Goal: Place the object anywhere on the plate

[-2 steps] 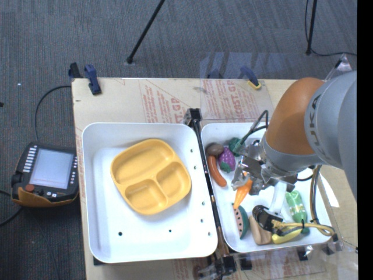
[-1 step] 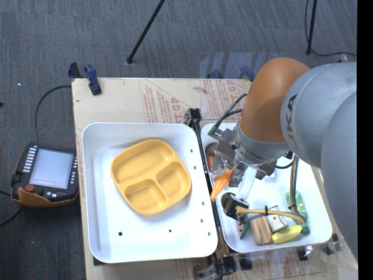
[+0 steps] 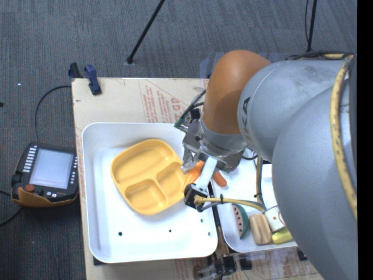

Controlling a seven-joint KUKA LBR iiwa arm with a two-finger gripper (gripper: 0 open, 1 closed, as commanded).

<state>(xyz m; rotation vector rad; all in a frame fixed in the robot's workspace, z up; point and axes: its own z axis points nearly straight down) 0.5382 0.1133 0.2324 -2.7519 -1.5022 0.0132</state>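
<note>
- Gripper (image 3: 194, 171) hangs just off the right rim of the yellow plate (image 3: 148, 177), at the seam between the two bins, with an orange carrot (image 3: 205, 172) showing slantwise at its tip; from where I stand I can't tell whether it is clenched on the carrot or let go, because the wrist hides that part
- Carrot's orange body runs from the plate's right edge down toward the right bin, its lower end poking out just right of the wrist; it is beside the plate, touching or nearly touching the rim, not inside a compartment
- Closest to me, along the bottom of the right bin (image 3: 256, 247), lie a watermelon slice (image 3: 240, 217), a tan bread-like piece (image 3: 260, 229) and a small yellow piece (image 3: 282, 236), all bunched together
- A black-tipped yellow cable (image 3: 224, 201) loops from under the wrist across the divide between the bins
- Left bin (image 3: 96, 214) holds the three-part plate, tilted diagonally, in its upper half
- Big grey arm (image 3: 309, 150) with its orange band (image 3: 233, 92) covers much of the right side
- A teach pendant (image 3: 46, 174) lies on the carpet to the left of the bench
- Farther back, a blue clamp (image 3: 91, 79) grips the bench's top-left corner, and tripod legs (image 3: 148, 25) stand on the carpet beyond
</note>
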